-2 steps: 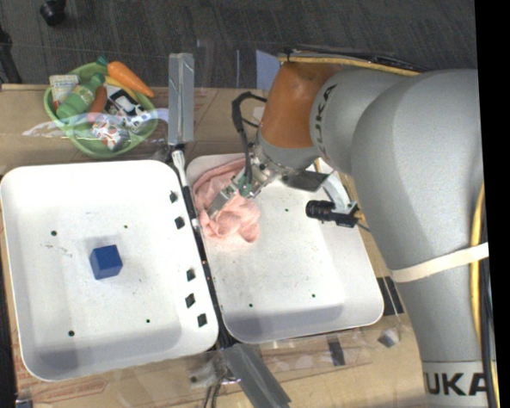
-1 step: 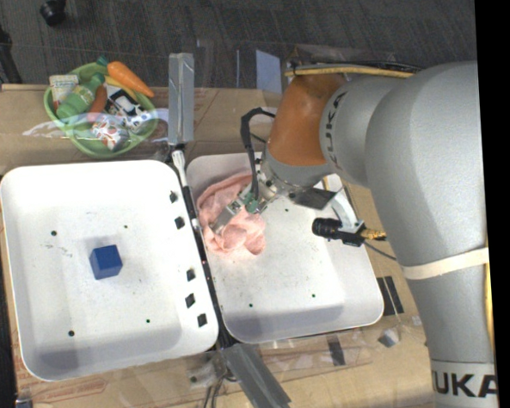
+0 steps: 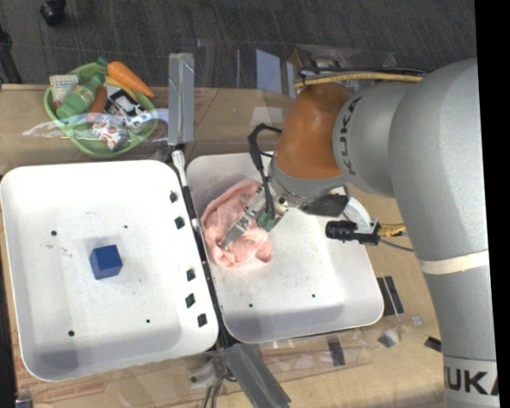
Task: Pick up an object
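A crumpled pink cloth [image 3: 231, 228] lies at the left side of the right bin [image 3: 330, 298]. My gripper [image 3: 243, 226] reaches down from the right onto the cloth, its fingers resting on or in the pink folds. The arm's orange band and grey wrist hang over the bin's upper middle. A blue cube [image 3: 106, 260] sits alone in the left bin [image 3: 31, 204], well away from the gripper.
A green bowl [image 3: 103, 109] holding a toy carrot and several small items stands on the bench behind the left bin. A raised divider with black clips [image 3: 194, 271] separates the two bins. A black cable connector [image 3: 347, 230] hangs over the right bin.
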{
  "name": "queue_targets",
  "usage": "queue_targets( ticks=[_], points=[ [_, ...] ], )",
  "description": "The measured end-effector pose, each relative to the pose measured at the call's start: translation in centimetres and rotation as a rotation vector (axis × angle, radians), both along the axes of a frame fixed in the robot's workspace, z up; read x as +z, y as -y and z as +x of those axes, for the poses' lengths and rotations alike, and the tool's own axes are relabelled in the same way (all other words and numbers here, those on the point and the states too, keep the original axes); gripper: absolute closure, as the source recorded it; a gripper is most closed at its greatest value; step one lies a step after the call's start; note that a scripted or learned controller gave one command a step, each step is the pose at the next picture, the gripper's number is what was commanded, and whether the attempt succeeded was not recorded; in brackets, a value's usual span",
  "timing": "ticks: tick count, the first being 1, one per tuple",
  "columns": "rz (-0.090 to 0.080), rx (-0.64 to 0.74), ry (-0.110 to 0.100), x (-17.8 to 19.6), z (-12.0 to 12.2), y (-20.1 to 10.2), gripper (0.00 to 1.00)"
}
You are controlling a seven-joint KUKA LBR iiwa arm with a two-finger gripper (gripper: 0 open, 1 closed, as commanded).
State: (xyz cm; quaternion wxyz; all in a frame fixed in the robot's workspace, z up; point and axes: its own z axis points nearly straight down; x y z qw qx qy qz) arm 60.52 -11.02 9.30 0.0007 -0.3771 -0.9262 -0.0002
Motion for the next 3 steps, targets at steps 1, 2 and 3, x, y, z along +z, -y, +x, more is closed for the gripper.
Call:
queue_targets(
  ticks=[1,2,3],
  points=[
    [-0.002,-0.143,0.001,0.0,2.8,-1.1,0.0],
    [-0.001,-0.139,-0.001,1.0,2.8,-1.2,1.0],
    [-0.002,-0.485,-0.002,9.8,3.9,-5.1,1.0]
  ],
)
